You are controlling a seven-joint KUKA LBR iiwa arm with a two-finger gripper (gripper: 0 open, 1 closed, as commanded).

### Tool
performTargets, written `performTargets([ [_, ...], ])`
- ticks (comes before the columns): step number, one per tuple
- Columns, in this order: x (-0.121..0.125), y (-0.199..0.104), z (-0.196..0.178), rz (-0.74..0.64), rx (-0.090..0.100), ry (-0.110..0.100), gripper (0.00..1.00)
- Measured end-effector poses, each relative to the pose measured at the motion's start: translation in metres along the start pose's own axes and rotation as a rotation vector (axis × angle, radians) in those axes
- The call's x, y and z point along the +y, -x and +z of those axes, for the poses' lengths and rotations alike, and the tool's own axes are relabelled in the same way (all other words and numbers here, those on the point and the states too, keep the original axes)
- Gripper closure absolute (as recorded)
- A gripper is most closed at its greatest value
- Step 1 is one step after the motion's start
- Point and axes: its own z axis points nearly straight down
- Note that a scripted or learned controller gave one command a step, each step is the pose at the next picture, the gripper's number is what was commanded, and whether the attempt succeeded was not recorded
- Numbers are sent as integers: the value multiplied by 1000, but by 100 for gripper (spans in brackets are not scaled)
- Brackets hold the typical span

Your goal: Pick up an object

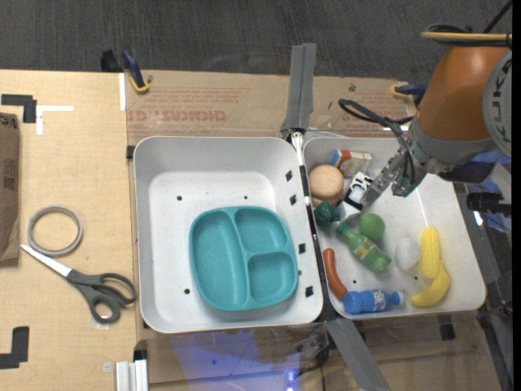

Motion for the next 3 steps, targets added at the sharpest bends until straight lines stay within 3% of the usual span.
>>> performTargets([
  [1,1,23,-136,-18,0,0,100],
  [2,-79,-1,-62,70,3,-2,100],
  [3,-103,-17,83,-181,4,0,100],
])
